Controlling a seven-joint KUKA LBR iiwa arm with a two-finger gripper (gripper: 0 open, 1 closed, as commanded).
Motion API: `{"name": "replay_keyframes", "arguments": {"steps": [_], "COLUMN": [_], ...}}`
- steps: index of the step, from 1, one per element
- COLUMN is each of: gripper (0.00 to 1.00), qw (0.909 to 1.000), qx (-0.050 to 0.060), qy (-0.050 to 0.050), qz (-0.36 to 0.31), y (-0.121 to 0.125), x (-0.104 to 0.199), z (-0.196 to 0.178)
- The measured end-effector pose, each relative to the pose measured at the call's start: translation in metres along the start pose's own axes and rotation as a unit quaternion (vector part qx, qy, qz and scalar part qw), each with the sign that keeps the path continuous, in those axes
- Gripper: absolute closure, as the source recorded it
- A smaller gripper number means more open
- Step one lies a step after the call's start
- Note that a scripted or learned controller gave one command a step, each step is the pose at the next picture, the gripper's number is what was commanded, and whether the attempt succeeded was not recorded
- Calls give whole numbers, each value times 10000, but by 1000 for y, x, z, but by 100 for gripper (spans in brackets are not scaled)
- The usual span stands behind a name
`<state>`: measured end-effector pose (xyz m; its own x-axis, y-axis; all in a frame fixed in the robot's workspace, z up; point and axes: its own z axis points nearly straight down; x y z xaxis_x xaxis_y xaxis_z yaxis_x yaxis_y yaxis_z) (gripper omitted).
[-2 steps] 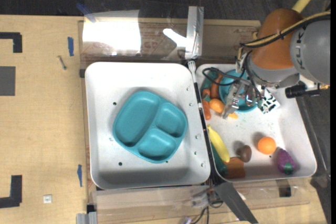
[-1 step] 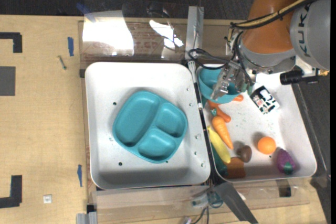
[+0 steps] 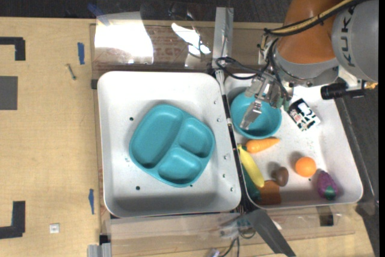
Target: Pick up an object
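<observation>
The arm (image 3: 337,27) comes in from three o'clock, and its gripper (image 3: 255,112) hangs over the blue bowl (image 3: 264,123) at the twelve o'clock end of the right bin (image 3: 343,153). The fingers (image 3: 251,117) reach down into the bowl; whether they are spread or pressed together cannot be told, and nothing shows between them.

At six o'clock from the bowl, just beside its rim, lies a carrot (image 3: 263,144). A banana (image 3: 251,168) runs along the bin's nine o'clock wall. Near the six o'clock wall sit a brown block (image 3: 271,192) and, touching it at twelve o'clock, a kiwi (image 3: 279,175). An orange (image 3: 305,166) sits at three o'clock from the kiwi, with a purple eggplant (image 3: 326,184) just beside it toward five o'clock.

The left bin (image 3: 120,93) holds a blue divided plate (image 3: 172,144), lying tilted near the middle. Both bins rest on the desk (image 3: 42,129).
</observation>
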<state>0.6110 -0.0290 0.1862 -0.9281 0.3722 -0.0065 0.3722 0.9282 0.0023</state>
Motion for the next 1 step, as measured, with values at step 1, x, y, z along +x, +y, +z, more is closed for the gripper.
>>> {"name": "replay_keyframes", "arguments": {"steps": [1], "gripper": [0], "qw": [9998], "qx": [17], "qy": [8], "qz": [-178], "y": [-81], "x": [24], "z": [0]}}
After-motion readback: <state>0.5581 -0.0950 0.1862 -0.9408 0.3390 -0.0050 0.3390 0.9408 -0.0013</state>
